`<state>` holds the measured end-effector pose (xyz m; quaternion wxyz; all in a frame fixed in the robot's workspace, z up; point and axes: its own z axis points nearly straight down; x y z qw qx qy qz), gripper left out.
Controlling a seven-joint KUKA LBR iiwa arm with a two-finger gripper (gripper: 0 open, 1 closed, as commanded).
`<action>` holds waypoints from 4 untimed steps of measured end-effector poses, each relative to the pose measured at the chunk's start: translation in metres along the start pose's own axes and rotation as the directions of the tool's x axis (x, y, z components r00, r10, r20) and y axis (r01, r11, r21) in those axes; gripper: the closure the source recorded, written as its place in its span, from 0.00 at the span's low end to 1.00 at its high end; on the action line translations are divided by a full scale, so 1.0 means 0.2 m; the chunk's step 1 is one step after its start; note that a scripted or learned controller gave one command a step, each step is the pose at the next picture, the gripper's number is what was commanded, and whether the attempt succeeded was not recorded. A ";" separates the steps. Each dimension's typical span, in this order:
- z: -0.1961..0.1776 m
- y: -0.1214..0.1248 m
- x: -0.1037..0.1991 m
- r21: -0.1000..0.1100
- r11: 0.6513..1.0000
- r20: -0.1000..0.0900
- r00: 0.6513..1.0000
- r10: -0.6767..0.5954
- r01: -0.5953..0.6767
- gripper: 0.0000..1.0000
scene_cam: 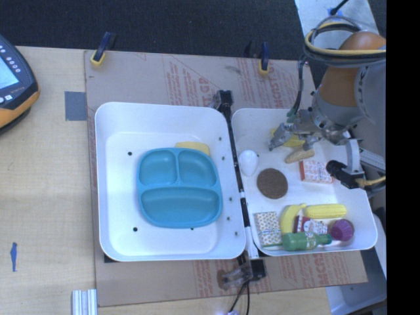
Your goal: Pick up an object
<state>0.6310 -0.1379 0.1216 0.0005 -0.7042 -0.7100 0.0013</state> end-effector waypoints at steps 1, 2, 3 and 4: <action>-0.06 0.12 -0.20 -0.004 1.000 0.001 1.000 0.005 -0.005 0.00; 0.16 0.12 -0.16 0.005 1.000 -0.002 1.000 0.001 -0.001 0.00; 0.11 0.13 -0.24 -0.001 1.000 0.000 1.000 0.004 -0.004 0.00; 0.15 -0.05 -0.21 0.005 1.000 -0.002 1.000 0.004 -0.004 0.00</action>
